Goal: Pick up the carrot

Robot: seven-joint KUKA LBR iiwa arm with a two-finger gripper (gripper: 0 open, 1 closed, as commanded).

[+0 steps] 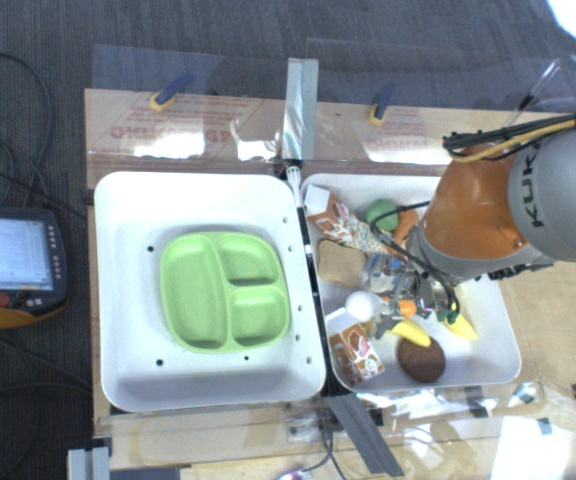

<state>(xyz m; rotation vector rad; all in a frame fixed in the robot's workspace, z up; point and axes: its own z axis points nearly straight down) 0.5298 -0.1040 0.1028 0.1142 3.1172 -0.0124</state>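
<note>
orange carrot (408, 222) near right bin's (498, 363) far edge, beside arm (488, 213).

Bench (168, 118) — two white bins side by side: left bin (128, 218), right bin (498, 358).

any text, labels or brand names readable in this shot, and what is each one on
"KU": large dark letters on the grey arm; the rest of the word is cut off at the frame edge.
Reddish printing on the cardboard under the clear sheet behind the bins: too faint to read.
Screen of the handheld controller: too small to read.
Patterned snack packets in the right bin: print too blurred to read.
</note>
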